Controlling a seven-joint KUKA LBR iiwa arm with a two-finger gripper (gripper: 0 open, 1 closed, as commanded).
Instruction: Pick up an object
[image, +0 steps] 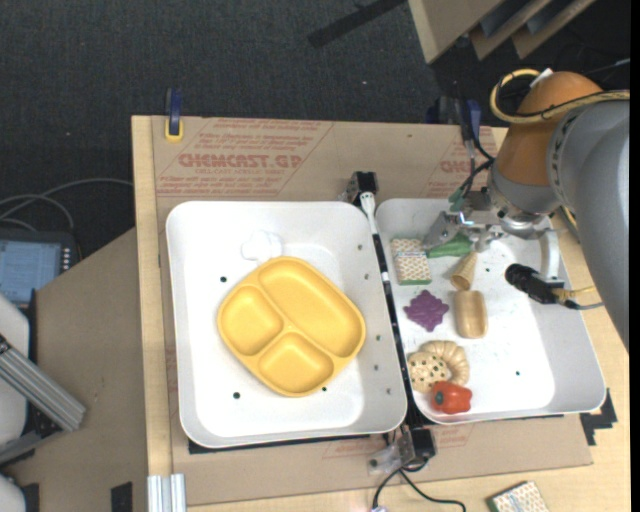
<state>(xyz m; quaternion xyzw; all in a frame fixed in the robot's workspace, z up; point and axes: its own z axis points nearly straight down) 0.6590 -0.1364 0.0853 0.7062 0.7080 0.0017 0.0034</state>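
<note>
Arm (600, 170): I see a broad, smooth grey casing, rounded like a thick tube.
Band (535, 125): glossy orange, wrapping the arm above the wrist, with a pale yellowish ring at its upper edge.
Wrist: a grey metal flange under the orange.
Gripper (462, 232): I make out dark and silver parts with a green piece; finer detail is too small for me.

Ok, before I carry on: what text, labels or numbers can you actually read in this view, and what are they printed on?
"CHEMCAST GP", in red, on the brown protective sheet under the bins, behind the left bin.
Smaller red lines above and below it: too blurred to read.
Red print on the same sheet behind the right bin: partly hidden and blurred, not readable.
</note>
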